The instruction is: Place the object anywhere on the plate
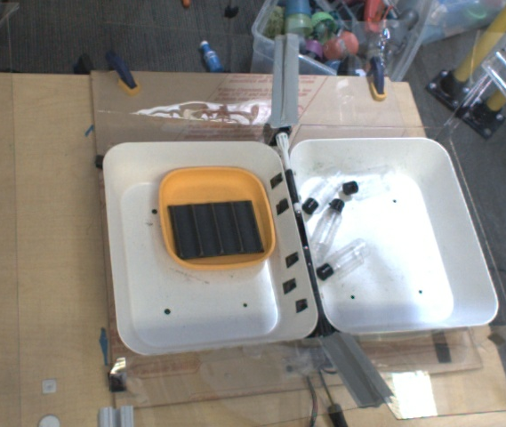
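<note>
Presumably the object is a clear tube (pixel 344 259) with a black cap, lying in the right bin (pixel 430 238), on the arm's side. Judged light, stiff, slick and prone to roll, so grip across mid-body. Orange plate (pixel 217 178) sits in the far bin (pixel 137 265). Pincer state: cannot tell.

Two white bins (pixel 386 314) side by side; one orange plate (pixel 215 185) in the left – one black ribbed block (pixel 215 229) on it; four clear black-capped tubes (pixel 346 258) in the right.
</note>
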